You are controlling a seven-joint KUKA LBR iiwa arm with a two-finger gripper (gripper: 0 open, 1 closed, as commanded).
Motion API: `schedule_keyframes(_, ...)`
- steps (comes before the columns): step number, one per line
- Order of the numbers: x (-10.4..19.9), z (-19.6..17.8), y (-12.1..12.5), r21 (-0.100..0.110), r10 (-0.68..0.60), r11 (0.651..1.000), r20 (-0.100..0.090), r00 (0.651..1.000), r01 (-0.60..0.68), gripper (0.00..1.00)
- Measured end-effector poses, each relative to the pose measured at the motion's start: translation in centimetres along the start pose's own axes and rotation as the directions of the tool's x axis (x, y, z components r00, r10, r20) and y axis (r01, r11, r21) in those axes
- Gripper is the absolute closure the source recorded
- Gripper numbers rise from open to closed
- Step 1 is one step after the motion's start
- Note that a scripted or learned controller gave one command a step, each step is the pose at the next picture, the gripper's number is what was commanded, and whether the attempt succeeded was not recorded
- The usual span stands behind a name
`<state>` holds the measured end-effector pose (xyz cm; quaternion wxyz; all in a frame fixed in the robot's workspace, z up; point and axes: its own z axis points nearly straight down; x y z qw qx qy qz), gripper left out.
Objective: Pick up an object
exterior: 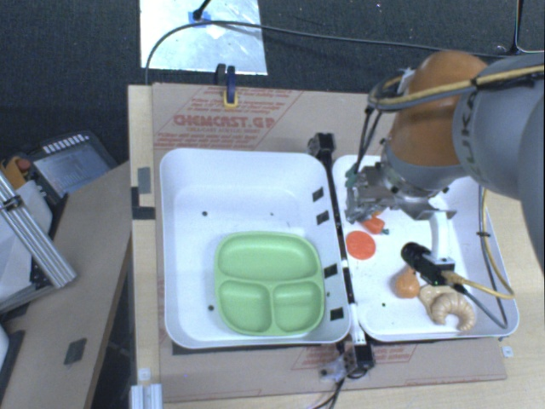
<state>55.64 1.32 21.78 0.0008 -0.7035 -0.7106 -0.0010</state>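
Observation:
My gripper (366, 201) hangs low over the far left part of the right bin (477, 228), under the grey arm with its orange band. Just below its tip lies a small orange piece (373, 224) with a green speck beside it; whether the two touch is unclear. A flat red-orange disc (360, 244) lies on the bin floor a little nearer the front. An orange rounded item (406, 284) sits near the front, touching a tan croissant (452, 307) at the front right.
The left bin (196, 194) holds a green three-compartment plate (269, 282) toward its front. A black-clipped divider wall (335, 228) separates the two bins, close to the gripper's left. The arm covers the far right of the right bin.

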Motion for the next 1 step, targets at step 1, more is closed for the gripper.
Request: schedule_keyframes(1, 5.45, -1.35, -0.3, -0.002, 0.0, 1.0, 0.0, 1.0, 0.0, 1.0)
